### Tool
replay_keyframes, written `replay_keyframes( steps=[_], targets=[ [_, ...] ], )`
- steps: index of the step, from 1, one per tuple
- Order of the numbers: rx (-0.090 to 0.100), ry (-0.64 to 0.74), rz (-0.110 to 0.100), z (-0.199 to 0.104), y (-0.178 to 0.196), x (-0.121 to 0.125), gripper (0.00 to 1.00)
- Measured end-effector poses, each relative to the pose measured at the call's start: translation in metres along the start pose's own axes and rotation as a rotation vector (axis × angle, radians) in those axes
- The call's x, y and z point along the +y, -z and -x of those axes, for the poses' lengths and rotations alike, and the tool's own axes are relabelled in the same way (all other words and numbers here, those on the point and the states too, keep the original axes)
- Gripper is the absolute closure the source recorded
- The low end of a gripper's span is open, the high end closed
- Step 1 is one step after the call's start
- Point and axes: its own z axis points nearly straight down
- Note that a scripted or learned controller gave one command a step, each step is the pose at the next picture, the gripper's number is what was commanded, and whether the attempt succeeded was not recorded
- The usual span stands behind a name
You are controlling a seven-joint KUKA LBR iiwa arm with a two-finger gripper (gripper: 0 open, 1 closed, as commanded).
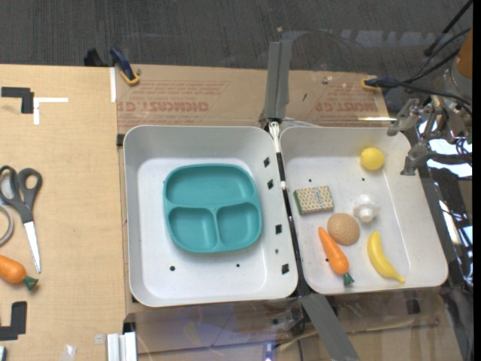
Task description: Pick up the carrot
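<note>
Since the gripper (418,138) hangs over the right bin's (421,224) 2 o'clock corner, well apart from everything in it, the step in hand looks to be the approach, with no grasp begun; whether the gripper is spread or pressed together I cannot tell. The carrot (334,253) lies flat near the bin's 7 o'clock edge, its green stub pointing to about 5 o'clock. A brown ball (343,229) touches its thick end at 1 o'clock, and a banana (383,258) lies near at 3 o'clock. A good grasp would likely come straight down over the carrot's middle, turned to close across its width, away from the ball, so that nothing is nudged aside. Taking it low should guard against the tapered body slipping out. Another carrot-like thing (12,270) sits on the bench far off at 9 o'clock, outside both bins.
</note>
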Motion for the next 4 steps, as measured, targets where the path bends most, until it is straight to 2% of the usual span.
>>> replay_keyframes(
  steps=[1,2,3,4],
  targets=[
    [0.004,0.006,0.001,-0.068,-0.066,0.06,0.0],
    [0.003,0.076,0.001,-0.134,-0.136,0.108,0.0],
    [0.003,0.051,0.001,-0.154,-0.136,0.127,0.0],
    [0.001,-0.003,0.001,-0.132,-0.136,0.128,0.0]
  ],
)
